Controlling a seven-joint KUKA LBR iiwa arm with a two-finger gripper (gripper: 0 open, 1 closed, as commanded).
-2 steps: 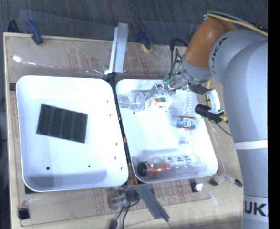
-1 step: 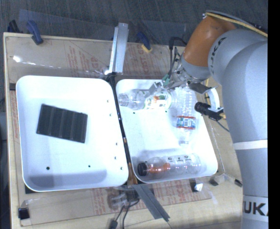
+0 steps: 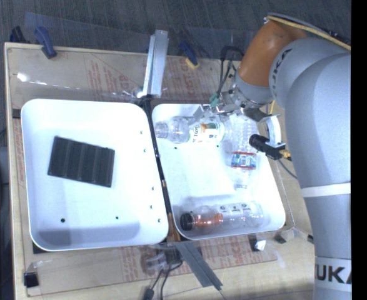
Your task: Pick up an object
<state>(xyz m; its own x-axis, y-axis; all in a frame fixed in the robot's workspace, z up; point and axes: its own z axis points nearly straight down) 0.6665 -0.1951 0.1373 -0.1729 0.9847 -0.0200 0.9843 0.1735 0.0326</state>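
- The tool (image 3: 224, 108) is hanging over the far edge of the right bin (image 3: 277, 195), down among the bottles, and whether it is clenched or released I cannot tell, since the wrist is covering it
- A clear bottle with a green-and-white label (image 3: 189, 130) is lying on its side along the far edge of that bin, its labelled end just beside the tool (likely the target, judging by how close it sits)
- A second clear bottle with a blue-and-red label (image 3: 242, 155) is lying along the right edge, running from the far corner toward the near one
- A third bottle with a dark cap and orange contents (image 3: 224, 216) is resting along the near edge, well apart from the tool
- The left bin (image 3: 30, 167) is carrying a dark ribbed slab (image 3: 82, 161) lying flat near its left edge
- Nothing is lifted yet; all three bottles are resting on the bin floor
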